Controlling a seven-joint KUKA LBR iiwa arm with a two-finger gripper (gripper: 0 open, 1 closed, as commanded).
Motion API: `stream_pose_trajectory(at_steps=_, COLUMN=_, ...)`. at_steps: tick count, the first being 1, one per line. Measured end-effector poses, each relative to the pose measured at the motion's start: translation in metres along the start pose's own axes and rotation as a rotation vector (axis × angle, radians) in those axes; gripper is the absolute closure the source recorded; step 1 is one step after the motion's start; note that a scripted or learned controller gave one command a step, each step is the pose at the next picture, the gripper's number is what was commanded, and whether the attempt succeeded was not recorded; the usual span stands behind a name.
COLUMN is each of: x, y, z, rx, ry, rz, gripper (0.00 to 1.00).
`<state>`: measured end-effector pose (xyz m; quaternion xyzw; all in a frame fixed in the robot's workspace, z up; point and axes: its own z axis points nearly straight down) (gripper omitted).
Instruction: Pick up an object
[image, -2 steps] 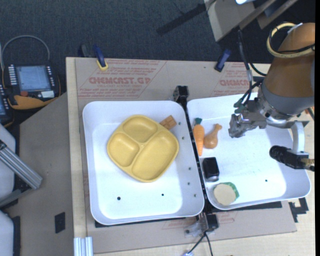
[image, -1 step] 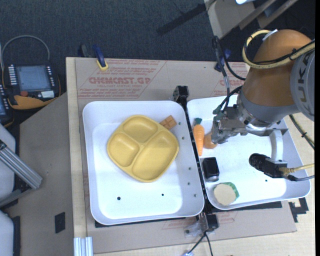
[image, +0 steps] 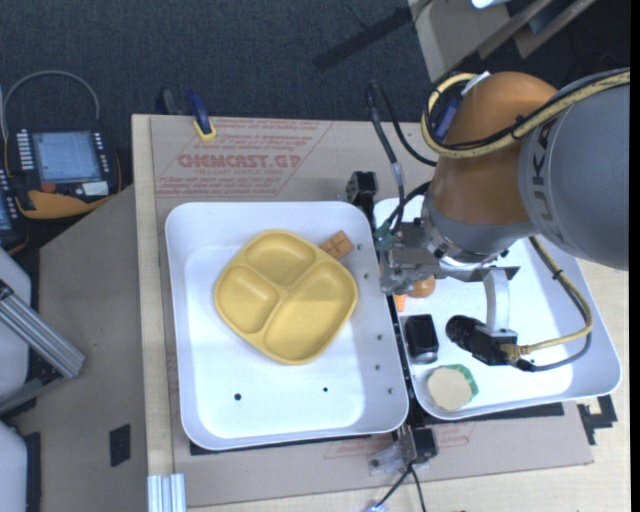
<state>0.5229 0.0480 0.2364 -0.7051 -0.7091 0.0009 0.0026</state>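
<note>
Over the left side of the right bin (image: 545, 385), close to the wall it shares with its neighbour, the gripper (image: 404, 272) hangs low beneath the arm's orange band. Whether it is open or closed I cannot tell, because the wrist hides it from above. Just beside it, and partly tucked under it, sits a small orange object (image: 423, 288). This looks the likeliest target, since the gripper is placed almost on top of it, though nothing is visibly held. Nearer the camera in the same bin lie a black block (image: 421, 337) and then a round cream disc (image: 450, 388) with a green edge, both apart from the gripper. Across the shared wall, the left bin (image: 250, 400) holds a yellow plate (image: 287, 295) with 3 compartments. A brown block (image: 337, 243) sits against its far rim, well out of the gripper's present line.
</note>
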Motion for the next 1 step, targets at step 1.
stream_pose_trajectory(at_steps=1, x=0.0432, y=-0.0064, z=0.0113, rx=0.0, ry=-0.001, rz=0.001, gripper=1.0)
